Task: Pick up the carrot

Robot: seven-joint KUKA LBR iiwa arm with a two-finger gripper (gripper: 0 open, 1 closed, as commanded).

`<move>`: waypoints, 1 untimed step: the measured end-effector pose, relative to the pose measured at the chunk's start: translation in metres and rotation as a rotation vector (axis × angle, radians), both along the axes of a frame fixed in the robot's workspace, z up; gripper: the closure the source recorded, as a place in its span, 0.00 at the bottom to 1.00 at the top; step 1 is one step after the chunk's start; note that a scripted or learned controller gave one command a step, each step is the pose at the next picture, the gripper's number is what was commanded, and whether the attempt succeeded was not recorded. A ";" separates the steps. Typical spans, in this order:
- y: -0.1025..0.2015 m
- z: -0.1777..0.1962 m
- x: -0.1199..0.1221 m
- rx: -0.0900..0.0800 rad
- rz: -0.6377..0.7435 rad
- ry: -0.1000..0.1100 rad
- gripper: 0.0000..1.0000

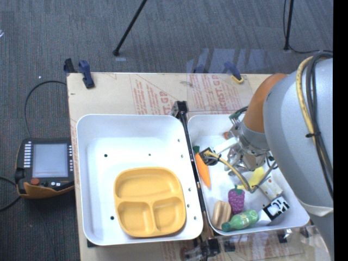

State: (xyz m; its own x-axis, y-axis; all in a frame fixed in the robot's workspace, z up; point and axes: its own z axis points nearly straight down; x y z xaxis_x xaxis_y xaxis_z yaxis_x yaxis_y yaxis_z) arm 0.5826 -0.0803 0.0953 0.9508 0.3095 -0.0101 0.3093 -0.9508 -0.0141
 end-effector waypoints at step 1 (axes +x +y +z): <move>0.047 0.095 -0.055 -0.004 -0.098 -0.013 1.00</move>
State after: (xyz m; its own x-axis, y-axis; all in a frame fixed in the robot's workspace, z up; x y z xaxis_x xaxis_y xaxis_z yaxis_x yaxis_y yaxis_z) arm 0.5272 -0.0336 0.1906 0.9766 0.2149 0.0017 0.2149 -0.9766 -0.0072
